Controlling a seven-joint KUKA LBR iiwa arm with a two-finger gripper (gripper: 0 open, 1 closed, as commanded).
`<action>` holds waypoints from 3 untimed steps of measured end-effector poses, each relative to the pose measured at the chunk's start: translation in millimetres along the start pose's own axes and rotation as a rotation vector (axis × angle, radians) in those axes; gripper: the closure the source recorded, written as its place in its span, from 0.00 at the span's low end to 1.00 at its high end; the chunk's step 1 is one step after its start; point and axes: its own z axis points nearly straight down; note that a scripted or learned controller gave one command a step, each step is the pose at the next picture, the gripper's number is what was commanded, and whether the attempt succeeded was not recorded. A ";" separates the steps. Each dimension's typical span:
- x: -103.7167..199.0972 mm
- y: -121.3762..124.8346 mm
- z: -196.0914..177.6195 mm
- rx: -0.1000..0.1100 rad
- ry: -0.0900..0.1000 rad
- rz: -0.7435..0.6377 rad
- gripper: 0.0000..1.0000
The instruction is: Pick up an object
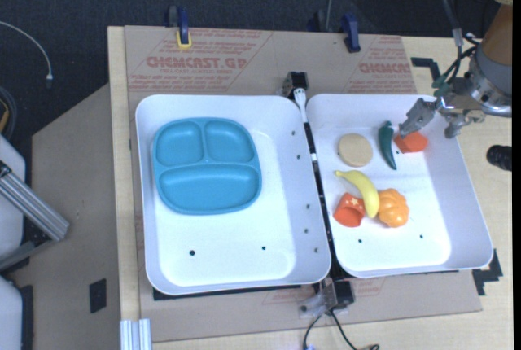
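The right bin (456,218) holds several toy foods. There is a tan round biscuit (355,149), a dark green chilli (386,145), a small orange-red piece (412,143), a yellow banana (363,190), a red pepper piece (349,211) and an orange pepper (394,208). My gripper (434,120) hangs over the bin's far right corner, just above and to the right of the orange-red piece. Its fingers (416,117) are spread open with nothing between them.
The left bin (236,259) holds a blue divided plate (207,165). A black hinge strip (312,169) runs between the two bins. Blue clamps (183,24) hold the cardboard base at the far edge.
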 end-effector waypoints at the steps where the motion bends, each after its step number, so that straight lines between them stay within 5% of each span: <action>1: 0.9 2.1 -8.3 -0.013 -0.002 -0.004 0.00; 3: 10.0 -5.2 109.6 -0.006 0.001 -0.004 0.00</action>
